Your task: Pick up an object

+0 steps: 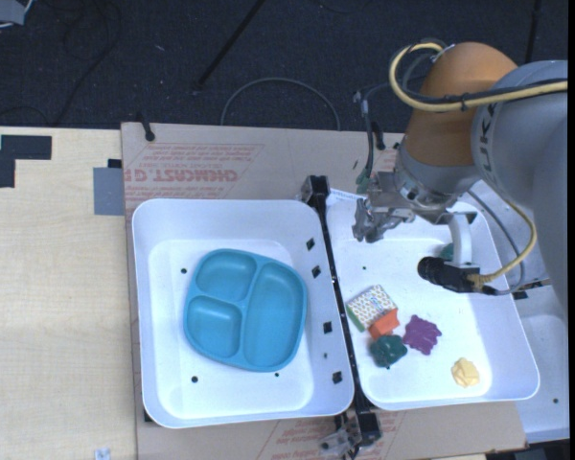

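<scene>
In the right bin [503, 372], far-left corner: my tool [372, 220] hangs low; can't tell its opening. Objects sit nearer: patterned block [371, 304], orange piece [385, 322], green toy [387, 351], purple piece [422, 333], yellow piece [466, 372].

A blue divided plate [244, 308], purple toy [422, 333], yellow toy [466, 373], and checkered block [371, 304] sit in white bins [163, 220].

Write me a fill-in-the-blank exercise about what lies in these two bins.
1. The blue divided plastic plate lies in the ____ white bin.
2. The small purple toy lies in the same bin as the pale ____ lump.
3. The dark green toy touches the small ____ block.
4. The arm's hand hangs over the ____ bin.

Missing words: left; yellow; orange; right
</scene>
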Motion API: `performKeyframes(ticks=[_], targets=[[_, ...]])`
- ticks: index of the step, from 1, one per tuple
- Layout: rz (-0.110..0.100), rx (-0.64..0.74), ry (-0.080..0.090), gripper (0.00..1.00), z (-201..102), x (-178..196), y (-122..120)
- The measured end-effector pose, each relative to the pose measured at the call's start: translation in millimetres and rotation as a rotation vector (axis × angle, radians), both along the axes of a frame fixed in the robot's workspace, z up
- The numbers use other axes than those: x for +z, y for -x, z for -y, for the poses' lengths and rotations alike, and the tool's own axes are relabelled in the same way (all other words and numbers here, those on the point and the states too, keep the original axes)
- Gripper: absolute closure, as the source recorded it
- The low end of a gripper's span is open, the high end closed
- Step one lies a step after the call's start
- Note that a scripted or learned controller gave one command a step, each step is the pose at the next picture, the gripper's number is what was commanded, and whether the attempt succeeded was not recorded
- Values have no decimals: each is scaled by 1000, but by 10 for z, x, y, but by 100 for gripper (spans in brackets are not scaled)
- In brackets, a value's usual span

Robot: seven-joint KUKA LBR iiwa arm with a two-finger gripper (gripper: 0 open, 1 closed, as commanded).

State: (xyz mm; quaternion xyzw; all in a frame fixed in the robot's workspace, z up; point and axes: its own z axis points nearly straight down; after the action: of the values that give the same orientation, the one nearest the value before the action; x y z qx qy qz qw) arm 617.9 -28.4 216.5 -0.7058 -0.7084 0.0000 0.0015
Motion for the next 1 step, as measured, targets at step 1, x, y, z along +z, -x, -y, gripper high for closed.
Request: performKeyframes(ticks=[1], targets=[[0, 1, 1, 100, -522, 119, 2]])
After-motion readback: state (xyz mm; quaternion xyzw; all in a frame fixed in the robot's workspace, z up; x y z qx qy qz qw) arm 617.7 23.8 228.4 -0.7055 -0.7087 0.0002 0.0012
